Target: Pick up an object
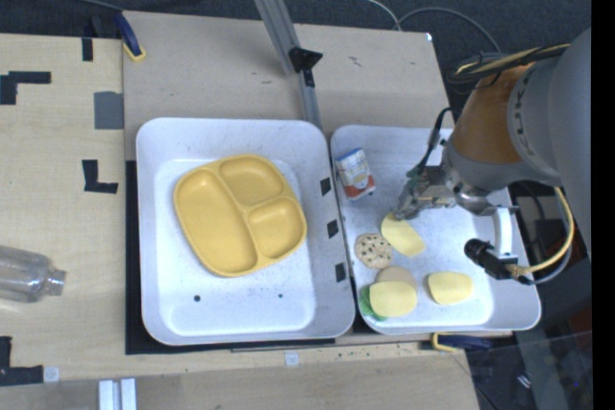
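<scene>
Camera view, largest to smallest: yellow divided plate (240, 214) in left bin (154, 206), centre frame. Right bin (519, 302), lower right: gripper (415, 203) just above yellow lump (403, 236), grip state impossible to tell. Probably light, slightly soft (a guess); best taken across its narrow width. Small can (355, 173) nearby, label unreadable. Cookie (372, 250) beside lump.

A single fixed camera sits above the bench (58, 206) and looks down at a slant, far enough back to take in both white bins whole, the left bin (154, 206) and the right bin (500, 302) lying side by side across the middle. The far edge of the bench and dark floor run along the top of the view. The arm (519, 125) enters from the right edge.
</scene>
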`<state>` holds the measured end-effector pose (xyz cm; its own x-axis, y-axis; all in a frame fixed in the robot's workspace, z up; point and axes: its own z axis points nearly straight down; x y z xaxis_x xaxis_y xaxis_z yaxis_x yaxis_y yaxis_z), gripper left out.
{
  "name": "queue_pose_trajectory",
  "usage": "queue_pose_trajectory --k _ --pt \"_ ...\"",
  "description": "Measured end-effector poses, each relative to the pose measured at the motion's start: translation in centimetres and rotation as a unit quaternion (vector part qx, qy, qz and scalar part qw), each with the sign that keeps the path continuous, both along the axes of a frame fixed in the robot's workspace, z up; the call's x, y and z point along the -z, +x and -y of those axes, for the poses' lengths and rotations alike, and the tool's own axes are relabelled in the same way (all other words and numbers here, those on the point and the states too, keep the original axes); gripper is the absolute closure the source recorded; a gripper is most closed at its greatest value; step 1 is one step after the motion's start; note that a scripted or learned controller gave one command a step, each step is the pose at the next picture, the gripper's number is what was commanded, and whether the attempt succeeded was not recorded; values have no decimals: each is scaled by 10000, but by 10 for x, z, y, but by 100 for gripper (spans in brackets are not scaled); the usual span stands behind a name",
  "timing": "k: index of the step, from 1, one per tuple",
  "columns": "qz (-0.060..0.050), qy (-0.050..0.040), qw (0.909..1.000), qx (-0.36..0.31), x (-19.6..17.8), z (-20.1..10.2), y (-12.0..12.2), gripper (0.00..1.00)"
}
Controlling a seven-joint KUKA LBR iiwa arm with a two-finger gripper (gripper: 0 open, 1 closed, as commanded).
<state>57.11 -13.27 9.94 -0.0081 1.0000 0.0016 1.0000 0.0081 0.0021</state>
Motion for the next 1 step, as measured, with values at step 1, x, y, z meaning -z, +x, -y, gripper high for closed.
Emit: queue_pose_trajectory --k 1 --pt "39 -9 10000 -5 -94 -70 58 100"
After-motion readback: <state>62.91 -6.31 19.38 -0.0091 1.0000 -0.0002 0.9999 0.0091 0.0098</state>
